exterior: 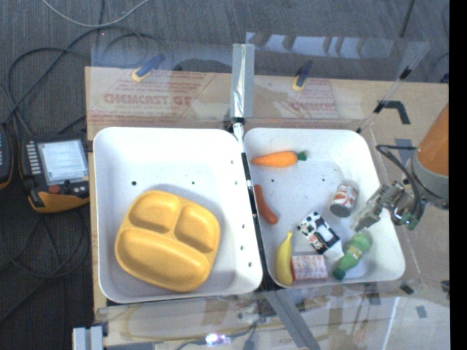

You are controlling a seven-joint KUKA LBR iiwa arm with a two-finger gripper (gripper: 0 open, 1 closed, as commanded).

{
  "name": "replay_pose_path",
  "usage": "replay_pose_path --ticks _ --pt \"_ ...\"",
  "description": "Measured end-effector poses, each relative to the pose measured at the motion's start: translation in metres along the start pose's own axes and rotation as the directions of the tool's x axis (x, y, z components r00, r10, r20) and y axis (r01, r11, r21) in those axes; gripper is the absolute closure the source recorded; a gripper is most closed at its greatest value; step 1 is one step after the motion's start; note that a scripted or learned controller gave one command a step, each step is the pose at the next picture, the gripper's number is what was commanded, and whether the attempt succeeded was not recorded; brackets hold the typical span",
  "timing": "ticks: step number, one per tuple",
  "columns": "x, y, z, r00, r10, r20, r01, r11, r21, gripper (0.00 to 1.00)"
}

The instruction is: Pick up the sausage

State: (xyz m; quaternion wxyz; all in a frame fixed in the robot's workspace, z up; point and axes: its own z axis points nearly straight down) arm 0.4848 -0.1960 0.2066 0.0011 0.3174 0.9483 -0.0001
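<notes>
The sausage lies against the right bin's left wall, long way running up and down, far left of the tool, whose grip I cannot tell.

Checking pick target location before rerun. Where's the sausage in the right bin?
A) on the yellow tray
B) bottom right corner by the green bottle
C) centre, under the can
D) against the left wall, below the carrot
D: the sausage lies along the left wall of the right bin, below the carrot, with the gripper far across the bin near the can.
</notes>
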Motion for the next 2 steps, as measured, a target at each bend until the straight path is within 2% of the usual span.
replay_pose_path --ticks 1,2 --pt "-0.018 0.034 0.096 0.987 -0.159 0.008 0.159 0.987 0.000 1.00" --pt "0.028 0.036 0.012 0.992 0.125 -0.001 -0.125 0.992 0.001 1.00"
